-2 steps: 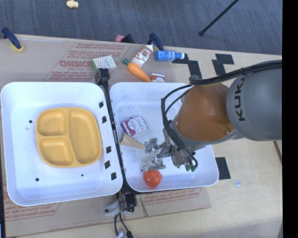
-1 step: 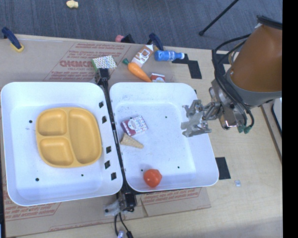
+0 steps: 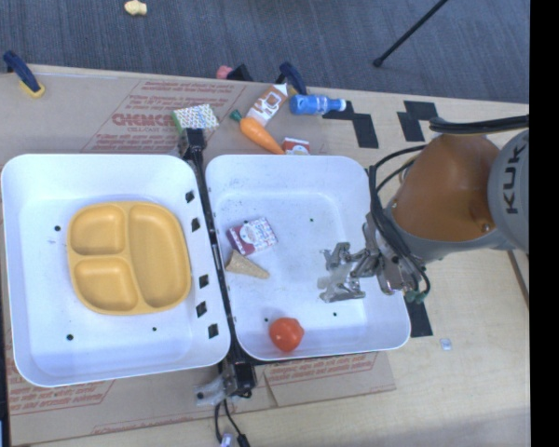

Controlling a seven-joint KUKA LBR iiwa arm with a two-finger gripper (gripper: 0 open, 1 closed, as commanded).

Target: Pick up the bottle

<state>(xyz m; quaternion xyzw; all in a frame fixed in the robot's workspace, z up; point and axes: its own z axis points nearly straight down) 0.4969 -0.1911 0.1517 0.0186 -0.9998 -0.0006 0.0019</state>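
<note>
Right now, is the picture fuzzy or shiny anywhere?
Camera view: soft all over, so the gripper looks smudgy; even light, faint shadows; the right bin is bright white without harsh glare; the small blue bottle on the bench is slightly blurred.

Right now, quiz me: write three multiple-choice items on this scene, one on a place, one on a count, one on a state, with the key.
1. Where does the yellow divided plate lie?
A. left bin
B. right bin
C. bench

2. How many compartments has it?
A. two
B. three
C. four

3. The gripper is:
A. over the left bin
B. low over the right bin, holding nothing
C. lifting the tomato

Key: 1 A, it fills the left bin's middle. 2 B, three hollows show. 3 B, bare white floor lies between its fingers.
</note>
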